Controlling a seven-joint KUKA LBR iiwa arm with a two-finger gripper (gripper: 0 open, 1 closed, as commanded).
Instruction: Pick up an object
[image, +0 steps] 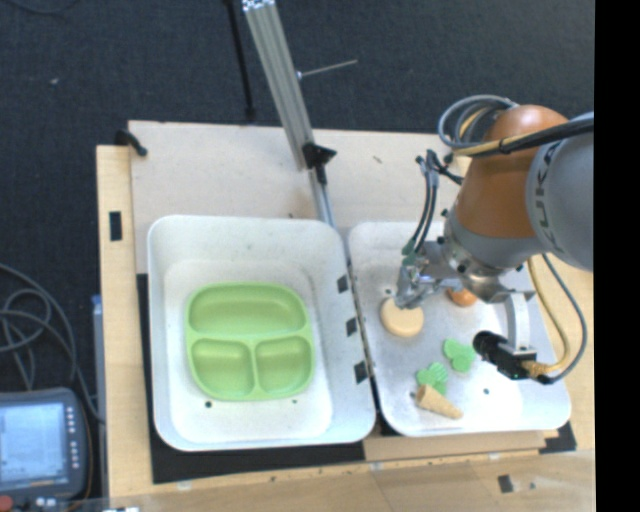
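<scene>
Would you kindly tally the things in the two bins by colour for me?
Green: 3 (divided tray, small pieces)
Tan: 2 (round piece, cone)
Orange: 1 (half-hidden piece)
Total: 6

Tray (250, 340) in left bin (165, 250), cone (438, 402) in right bin (380, 245)

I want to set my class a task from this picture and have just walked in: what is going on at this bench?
The robot arm reaches in from the right over the right bin. Its pincer is down beside a round tan piece; nothing visibly sits in its grip. A small green piece, a toy cone and a partly hidden orange piece lie in the same bin. The left bin holds a green divided plate.
</scene>
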